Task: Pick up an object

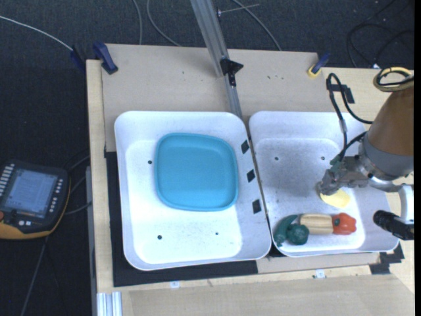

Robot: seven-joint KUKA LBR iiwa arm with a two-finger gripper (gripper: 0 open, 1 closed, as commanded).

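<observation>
My gripper (331,184) is low in the right bin (289,143), right over a small yellow object (337,199) near the bin's right side. Its fingertips touch or nearly touch the yellow piece; I cannot tell how they stand. Along the bin's front wall lie a green round object (291,232), a tan wooden cylinder (317,224) and a red object (344,224), side by side. The left bin (131,176) holds a light blue square plate (196,170).
A grey metal pole (214,31) slants in from the top to the gap between the bins. Black cables (339,97) hang by the arm's wrist. A teach pendant (29,196) lies on the floor at far left.
</observation>
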